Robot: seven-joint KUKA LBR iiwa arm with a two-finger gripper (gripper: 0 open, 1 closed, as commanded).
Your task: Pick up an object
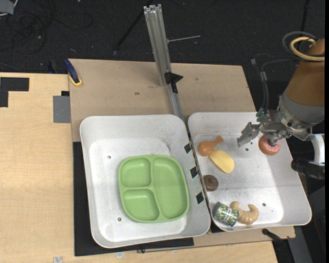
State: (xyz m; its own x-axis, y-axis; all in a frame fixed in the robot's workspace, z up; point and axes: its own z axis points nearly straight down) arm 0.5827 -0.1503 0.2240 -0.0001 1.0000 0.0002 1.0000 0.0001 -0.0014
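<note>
- The grey arm (304, 95) with its orange band reaches in from the right over the right bin (285, 201), which sits on the desk (27, 163).
- The gripper (255, 133) hangs above the upper part of that bin; its fingers stand apart with nothing between them.
- A pink-red round object (270, 146) lies just right of the gripper, partly under the wrist.
- An orange drumstick-shaped toy (209, 146) and a yellow lemon-like piece (222, 161) lie near the bin's left wall, touching or almost touching.
- A small brown round object (210, 182) rests below them.
- A green can (226, 214) and a tan croissant (247, 212) lie side by side at the bin's lower edge.
- The left bin (98, 141) holds a green divided plate (153, 188).
</note>
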